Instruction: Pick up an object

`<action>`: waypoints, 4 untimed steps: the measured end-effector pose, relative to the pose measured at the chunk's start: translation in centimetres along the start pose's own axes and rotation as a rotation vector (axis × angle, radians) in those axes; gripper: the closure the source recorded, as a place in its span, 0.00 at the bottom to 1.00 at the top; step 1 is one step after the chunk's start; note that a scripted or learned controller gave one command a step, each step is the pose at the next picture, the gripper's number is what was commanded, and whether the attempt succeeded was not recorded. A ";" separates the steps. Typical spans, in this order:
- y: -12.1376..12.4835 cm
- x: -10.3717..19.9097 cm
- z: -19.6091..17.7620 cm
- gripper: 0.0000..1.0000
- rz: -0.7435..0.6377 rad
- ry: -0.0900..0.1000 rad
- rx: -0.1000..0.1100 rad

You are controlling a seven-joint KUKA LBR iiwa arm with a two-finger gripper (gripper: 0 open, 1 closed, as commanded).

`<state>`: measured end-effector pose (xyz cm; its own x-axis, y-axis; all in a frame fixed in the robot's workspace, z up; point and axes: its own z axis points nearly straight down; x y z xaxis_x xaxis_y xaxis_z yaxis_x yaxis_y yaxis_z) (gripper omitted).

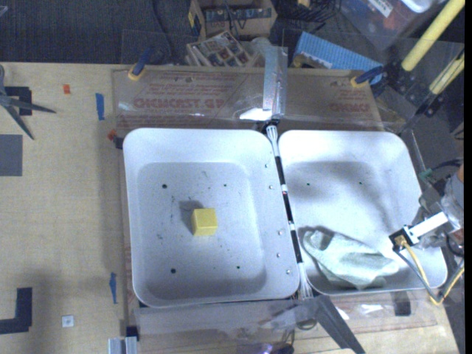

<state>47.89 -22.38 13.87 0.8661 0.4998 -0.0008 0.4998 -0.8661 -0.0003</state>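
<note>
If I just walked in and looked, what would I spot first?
Probably the bright yellow block, sitting alone near the middle of the left bin. Next comes the crumpled pale cloth, bunched in the near corner of the right bin. A yellow pole also slants across the top right corner, behind the bench.

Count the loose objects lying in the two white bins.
2. A yellow block sits near the middle of the left bin; a crumpled pale cloth lies in the near part of the right bin. Something small might hide under the cloth.
</note>
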 end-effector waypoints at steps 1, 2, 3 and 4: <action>0.0 0.0 -2.3 1.00 0.313 0.000 0.000; -0.1 0.4 5.1 1.00 0.320 0.007 0.004; 1.2 5.5 1.2 1.00 0.270 -0.001 0.002; 0.0 -0.1 1.4 1.00 0.309 -0.002 0.004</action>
<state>47.82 -22.37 12.51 0.9771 0.2129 -0.0030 0.2129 -0.9771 -0.0036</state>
